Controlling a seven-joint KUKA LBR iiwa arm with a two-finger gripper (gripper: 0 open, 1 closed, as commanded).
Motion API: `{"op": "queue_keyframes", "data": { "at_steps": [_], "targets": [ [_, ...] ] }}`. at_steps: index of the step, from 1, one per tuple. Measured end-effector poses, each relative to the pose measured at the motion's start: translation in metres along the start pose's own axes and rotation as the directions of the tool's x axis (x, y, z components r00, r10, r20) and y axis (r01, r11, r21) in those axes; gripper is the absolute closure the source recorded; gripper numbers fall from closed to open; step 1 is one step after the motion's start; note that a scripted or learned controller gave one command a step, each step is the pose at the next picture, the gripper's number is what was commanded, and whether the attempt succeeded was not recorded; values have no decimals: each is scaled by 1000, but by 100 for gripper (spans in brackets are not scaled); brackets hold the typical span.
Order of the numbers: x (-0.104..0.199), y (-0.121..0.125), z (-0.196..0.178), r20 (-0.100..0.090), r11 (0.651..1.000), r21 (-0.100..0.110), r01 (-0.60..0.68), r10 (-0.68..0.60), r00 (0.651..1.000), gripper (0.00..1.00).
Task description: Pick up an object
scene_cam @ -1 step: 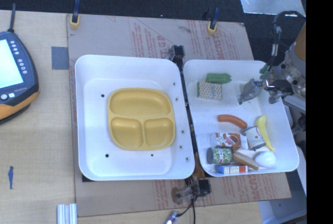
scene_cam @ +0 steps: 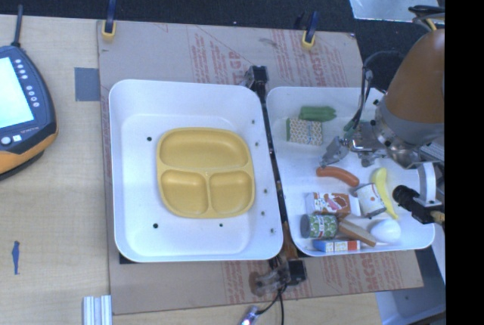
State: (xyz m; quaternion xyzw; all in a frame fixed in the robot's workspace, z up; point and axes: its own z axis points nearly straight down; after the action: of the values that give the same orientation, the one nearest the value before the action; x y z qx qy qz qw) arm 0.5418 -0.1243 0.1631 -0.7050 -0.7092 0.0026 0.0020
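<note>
The claw (scene_cam: 333,156) is hovering low in the right bin (scene_cam: 281,165), just above the orange sausage (scene_cam: 338,175), and nothing is showing between its fingers; whether they are spread or closed I cannot tell at this size. So the pick is looking not yet done: every object is lying on the bin floor, and the descent, closing and lift all seem to be left.

Taking the sausage as the landmark, the likeliest target is the sausage itself, since the claw is sitting almost on top of it.

- Beyond it, toward the far wall: one patterned box (scene_cam: 305,131) and one green vegetable (scene_cam: 318,113).
- Nearer the camera from it: one red-and-white carton (scene_cam: 327,202), one dark green can (scene_cam: 321,226), one wooden stick (scene_cam: 355,231), one flat red-and-blue box (scene_cam: 336,246).
- To its right: one small white cup (scene_cam: 370,199), one banana (scene_cam: 383,191), one white egg (scene_cam: 386,230).

Well to its left, the left bin (scene_cam: 128,165) is carrying one yellow divided tray (scene_cam: 204,171) with three compartments. Two bins are resting on the bench (scene_cam: 53,240).
</note>
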Motion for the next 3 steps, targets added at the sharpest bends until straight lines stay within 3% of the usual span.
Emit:
{"op": "queue_keyframes", "data": {
  "at_steps": [1, 2, 3],
  "targets": [
    [-6, 12, 72, 0, 1000, 0, 0, 0, 1000, 0],
    [-8, 12, 62, 2, 1000, 2, 5, -5, 1000, 100],
    [46, 113, -31, -2, 1000, -6, -2, 2, 1000, 100]
  ]
}}
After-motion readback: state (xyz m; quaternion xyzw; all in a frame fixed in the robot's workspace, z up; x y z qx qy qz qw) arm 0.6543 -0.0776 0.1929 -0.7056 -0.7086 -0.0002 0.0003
